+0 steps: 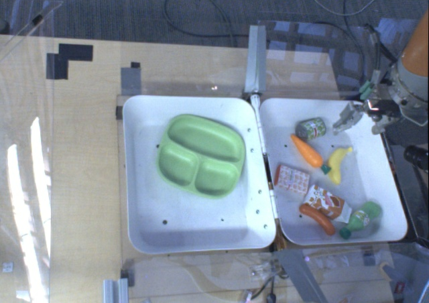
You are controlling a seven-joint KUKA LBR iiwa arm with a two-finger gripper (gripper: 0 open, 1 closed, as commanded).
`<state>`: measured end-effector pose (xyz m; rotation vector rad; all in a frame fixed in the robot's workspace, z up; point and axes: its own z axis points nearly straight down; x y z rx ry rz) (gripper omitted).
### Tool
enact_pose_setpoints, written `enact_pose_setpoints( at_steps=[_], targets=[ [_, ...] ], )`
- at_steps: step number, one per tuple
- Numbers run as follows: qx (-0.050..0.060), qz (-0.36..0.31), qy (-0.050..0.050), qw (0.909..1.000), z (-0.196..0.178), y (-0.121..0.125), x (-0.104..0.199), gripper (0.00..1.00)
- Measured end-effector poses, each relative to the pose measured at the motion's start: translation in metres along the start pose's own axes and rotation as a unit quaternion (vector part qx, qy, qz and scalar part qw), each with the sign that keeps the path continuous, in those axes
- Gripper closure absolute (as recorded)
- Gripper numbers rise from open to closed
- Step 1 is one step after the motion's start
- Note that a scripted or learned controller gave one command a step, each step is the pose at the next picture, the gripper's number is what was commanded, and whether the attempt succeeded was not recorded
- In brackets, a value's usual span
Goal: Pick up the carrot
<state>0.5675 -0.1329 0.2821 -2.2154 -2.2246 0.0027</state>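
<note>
Carrot [308, 151] lies slantwise in the right bin [395, 181], just right of its left wall, between the can [311, 127] and banana [337, 163]. Gripper [360, 117] hovers up and right of it, fingers apart, holding nothing. Best approach: descend across the carrot's narrow width, clear of the banana.

**Plastics, pale wood and bare metal**

The worktop [80, 161] looks like pale wood with a smooth, faintly shiny face. On it, both white bins [194, 238] appear as smooth, semi-gloss plastic. The green divided tray [200, 155], left of the carrot [308, 151], reads as matt plastic. The carrot itself looks smooth and slightly glossy. Above it, the end effector [360, 115] shows dull grey metal.
</note>
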Motion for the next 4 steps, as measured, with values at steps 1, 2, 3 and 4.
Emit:
enact_pose_setpoints(
  at_steps=[1,2,3,4],
  targets=[
    [-0.002,-0.084,0.000,0.9964,0.169,0.006,0.014,0.00],
    [-0.004,0.004,0.000,1.0000,0.196,0.044,0.018,0.00],
    [-0.006,0.003,0.000,1.0000,0.186,0.046,0.019,1.00],
    [-0.003,-0.118,-0.001,0.9931,0.099,0.073,-0.047,1.00]
  ],
)
